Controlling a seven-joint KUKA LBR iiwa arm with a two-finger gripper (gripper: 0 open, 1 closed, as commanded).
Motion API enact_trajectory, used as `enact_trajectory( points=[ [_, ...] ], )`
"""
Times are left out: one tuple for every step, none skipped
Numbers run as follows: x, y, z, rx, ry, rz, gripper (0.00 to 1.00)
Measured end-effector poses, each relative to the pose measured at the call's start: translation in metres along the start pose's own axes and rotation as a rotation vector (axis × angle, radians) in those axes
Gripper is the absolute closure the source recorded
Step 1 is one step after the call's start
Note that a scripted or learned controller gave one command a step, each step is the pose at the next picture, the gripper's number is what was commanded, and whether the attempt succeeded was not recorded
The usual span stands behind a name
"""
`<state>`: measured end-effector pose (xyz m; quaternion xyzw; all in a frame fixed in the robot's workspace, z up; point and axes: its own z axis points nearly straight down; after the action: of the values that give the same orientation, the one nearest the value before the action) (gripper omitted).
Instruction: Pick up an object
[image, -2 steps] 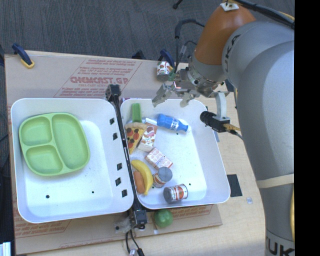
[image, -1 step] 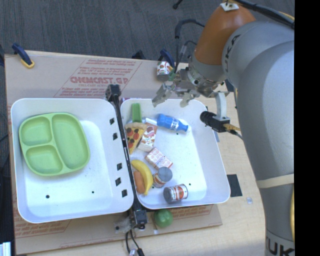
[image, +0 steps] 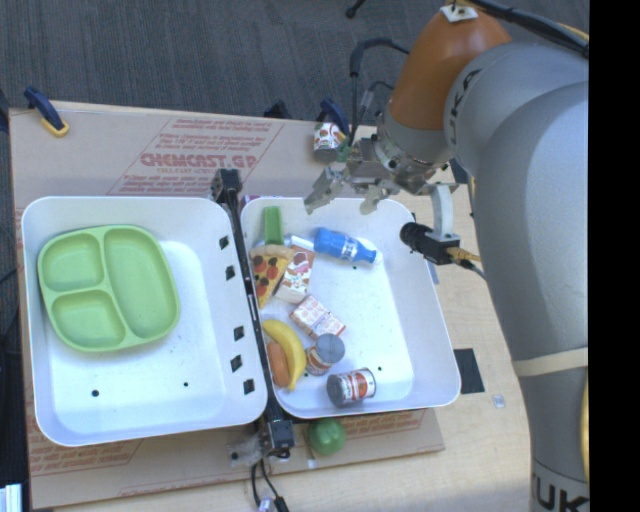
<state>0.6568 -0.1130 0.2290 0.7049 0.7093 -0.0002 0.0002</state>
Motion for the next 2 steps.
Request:
enact_trajectory(
  points=[
    [0.0, 0.0, 0.0, 0.0, 0.0, 0.0, 0.0],
    [0.0, 0.0, 0.0, 0.0, 0.0, 0.0, 0.0]
  ],
)
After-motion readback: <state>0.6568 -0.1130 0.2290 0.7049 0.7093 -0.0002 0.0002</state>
